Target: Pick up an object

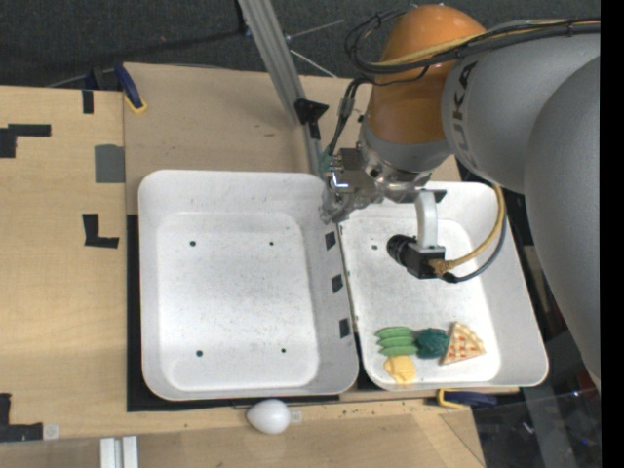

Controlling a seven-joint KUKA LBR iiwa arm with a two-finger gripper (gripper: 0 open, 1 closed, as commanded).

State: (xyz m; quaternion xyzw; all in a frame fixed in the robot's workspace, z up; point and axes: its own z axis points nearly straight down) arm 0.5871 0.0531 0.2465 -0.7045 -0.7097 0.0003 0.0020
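Zero picked: pizza slice point(461, 344), green pod point(395, 336), yellow piece point(400, 367) untouched in right bin point(390, 295); gripper point(339, 195) well apart, at far rim, grip state unreadable.

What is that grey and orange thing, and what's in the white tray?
That grey and orange thing is a robot arm. It reaches in from the right, and one camera looks down from above. At its end is a gripper, a hand for picking things up. It hangs over the far left corner of the right bin, beside the left bin. I cannot see it holding anything. At the right bin's near edge lie small toys: a pizza slice, a green pod, a dark green lump and a yellow piece. A white egg-shaped thing sits on the bench in front of the left bin.
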